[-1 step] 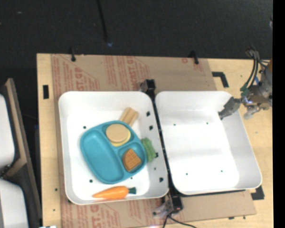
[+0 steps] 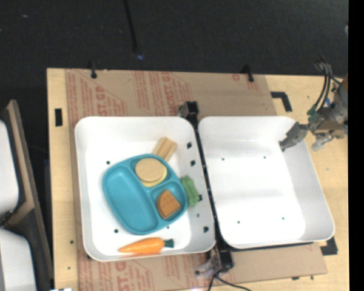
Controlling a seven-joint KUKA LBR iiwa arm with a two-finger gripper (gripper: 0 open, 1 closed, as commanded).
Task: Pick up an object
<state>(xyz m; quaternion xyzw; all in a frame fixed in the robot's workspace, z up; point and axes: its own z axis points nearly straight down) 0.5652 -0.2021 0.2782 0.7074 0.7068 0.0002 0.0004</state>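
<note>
While the arm waits at the bins' edge, the pick has yet to begin:

Gripper: the gripper [image 2: 293,137] hangs over the upper right corner of the right bin [image 2: 261,187], a grey tip on a cluster of cables; whether it is spread or pressed together cannot be told from this angle, and nothing shows in its grasp.

Progress: by the look of things no object is lifted; choosing, reaching, closing and raising all appear left to do.

Objects: every candidate lies well away from the gripper, across the divider in the left bin [image 2: 97,144], far to its lower left.

Tray: a glossy teal tray [image 2: 130,205] with rounded compartments, likely hard plastic, holds a flat tan disc [image 2: 151,170] and an orange-brown waffled square [image 2: 168,204].

Wooden block: a pale wooden block [image 2: 165,147] leans against the tray's upper rim.

Green piece: a small green piece [image 2: 190,190] sits just beside the tray, on its side nearest the gripper.

Carrot: a smooth orange toy carrot [image 2: 142,245] with a green tip lies farthest from the gripper.

Table: the table [image 2: 170,93] shows printed brown cardboard under both shallow white bins.
</note>
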